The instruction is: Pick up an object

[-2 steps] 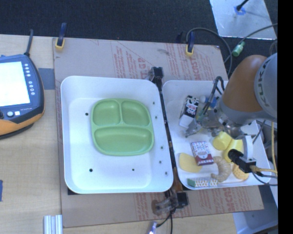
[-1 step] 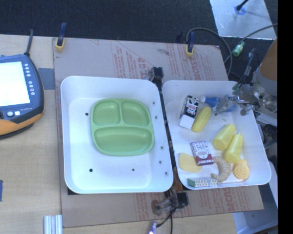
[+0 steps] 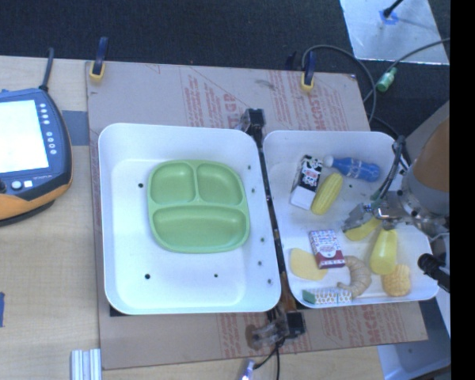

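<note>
The right bin [image 3: 285, 145] holds several small items: a black-and-white carton [image 3: 307, 176], a yellow corn cob [image 3: 326, 193], a blue bottle [image 3: 356, 168], a red-and-white box [image 3: 326, 248], a yellow bottle [image 3: 384, 250], a tan knobbly piece [image 3: 356, 277] and an orange bumpy fruit [image 3: 396, 279]. My gripper [image 3: 370, 214] reaches in from the right and hangs low over the bin's right half. It sits directly above a small yellow item [image 3: 362, 229], partly covering it. Whether it touches that item is unclear.
The left bin [image 3: 119, 212] bears a green divided plate [image 3: 198, 207]. A flat yellow piece [image 3: 305, 264] and a striped packet [image 3: 327, 296] lie near the right bin's front rim. A teach pendant [image 3: 20, 153] rests at the bench's left. Cables run behind the right bin.
</note>
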`<state>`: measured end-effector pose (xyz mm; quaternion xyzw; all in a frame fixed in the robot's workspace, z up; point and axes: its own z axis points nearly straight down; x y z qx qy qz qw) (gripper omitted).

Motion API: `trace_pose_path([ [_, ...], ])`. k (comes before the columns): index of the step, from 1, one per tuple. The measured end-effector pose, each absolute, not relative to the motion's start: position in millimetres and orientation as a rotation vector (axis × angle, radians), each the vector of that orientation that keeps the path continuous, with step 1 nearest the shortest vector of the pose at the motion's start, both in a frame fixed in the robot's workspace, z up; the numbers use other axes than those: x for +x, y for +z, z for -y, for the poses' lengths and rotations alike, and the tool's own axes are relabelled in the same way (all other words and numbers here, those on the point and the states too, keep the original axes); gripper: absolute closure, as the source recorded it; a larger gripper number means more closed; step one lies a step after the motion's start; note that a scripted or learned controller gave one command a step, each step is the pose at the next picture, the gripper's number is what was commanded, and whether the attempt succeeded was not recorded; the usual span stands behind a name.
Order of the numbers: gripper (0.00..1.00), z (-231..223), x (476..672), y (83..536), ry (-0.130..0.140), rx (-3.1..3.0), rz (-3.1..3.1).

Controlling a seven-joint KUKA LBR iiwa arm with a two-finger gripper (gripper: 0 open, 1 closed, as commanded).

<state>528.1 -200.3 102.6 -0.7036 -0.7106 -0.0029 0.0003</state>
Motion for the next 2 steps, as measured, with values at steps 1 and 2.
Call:
trace_pose_path([
  [1,1.0,202.5,526.8,111.7,-0.001,-2.207,2.234],
  [2,0.0,202.3,526.8,111.7,-0.001,-2.207,2.234],
])
